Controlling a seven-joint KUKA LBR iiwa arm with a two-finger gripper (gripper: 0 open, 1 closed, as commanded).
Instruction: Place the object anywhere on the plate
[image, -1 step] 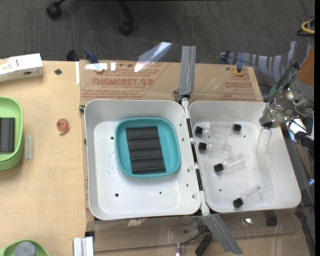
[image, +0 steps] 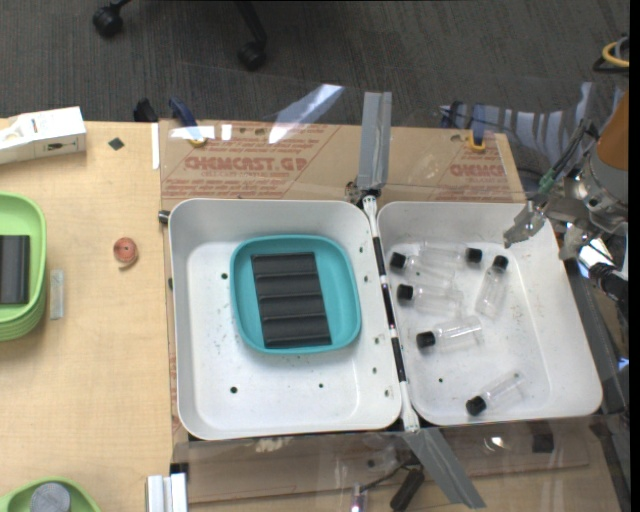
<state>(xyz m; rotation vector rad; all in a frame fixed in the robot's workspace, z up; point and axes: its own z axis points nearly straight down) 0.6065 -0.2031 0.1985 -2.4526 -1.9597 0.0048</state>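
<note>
Hovering at the right bin's (image: 585, 330) far edge, gripper (image: 522, 228) apparently carrying nothing, finger state impossible to tell; lying scattered in that bin, clear black-capped vials (image: 455, 334) awaiting pickup; sitting ready in the left bin (image: 200, 400), teal plate (image: 345, 300).

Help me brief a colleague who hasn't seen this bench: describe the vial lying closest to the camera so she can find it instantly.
Start at the right-hand white bin, the one scattered with clear, black-capped vials. Go to its near edge: the vial lies there alone, tilted, its black cap pointing toward the near-left. The other vials cluster farther back.
</note>
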